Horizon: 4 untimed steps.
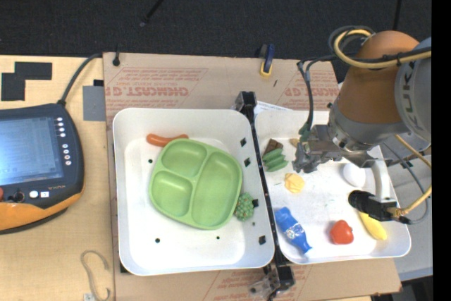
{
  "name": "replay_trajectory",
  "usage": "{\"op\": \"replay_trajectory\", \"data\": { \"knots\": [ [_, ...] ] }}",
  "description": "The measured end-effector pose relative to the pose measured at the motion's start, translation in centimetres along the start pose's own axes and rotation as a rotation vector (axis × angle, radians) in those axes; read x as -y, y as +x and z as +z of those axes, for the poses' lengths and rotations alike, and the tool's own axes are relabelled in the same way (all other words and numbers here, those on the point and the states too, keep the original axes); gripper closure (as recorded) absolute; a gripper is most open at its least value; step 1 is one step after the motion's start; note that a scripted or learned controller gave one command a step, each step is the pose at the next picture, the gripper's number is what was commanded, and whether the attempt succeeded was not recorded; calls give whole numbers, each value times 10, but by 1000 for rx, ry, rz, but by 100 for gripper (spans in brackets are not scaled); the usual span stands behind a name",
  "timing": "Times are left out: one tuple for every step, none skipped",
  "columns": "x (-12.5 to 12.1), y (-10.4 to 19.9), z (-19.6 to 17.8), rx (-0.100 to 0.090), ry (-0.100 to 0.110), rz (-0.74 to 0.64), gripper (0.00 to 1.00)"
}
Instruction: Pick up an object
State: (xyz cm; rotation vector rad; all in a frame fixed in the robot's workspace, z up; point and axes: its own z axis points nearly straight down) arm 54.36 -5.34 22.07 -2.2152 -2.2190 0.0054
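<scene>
Your hand hangs over the right white bin; the small yellow lumpy toy sits just below-left. I cannot tell its grip state.

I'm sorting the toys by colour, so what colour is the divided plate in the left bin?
Light green; the divided plastic plate shows clearly in the camera view.

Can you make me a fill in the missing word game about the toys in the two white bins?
1. The divided plate in the left bin is colored ____.
2. The orange carrot lies in the ____ bin.
3. The red toy lies in the ____ bin.
4. The arm's gripper hovers over the ____ bin.

Missing words: green, left, right, right
</scene>
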Motion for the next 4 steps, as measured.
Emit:
{"op": "replay_trajectory", "data": {
  "knots": [
    [18, 39, 2, 0, -1, 0, 100],
    [13, 33, -12, 2, -3, 1, 100],
    [25, 27, 3, 2, -1, 3, 100],
    [19, 32, -17, 1, -4, 2, 100]
  ]
}}
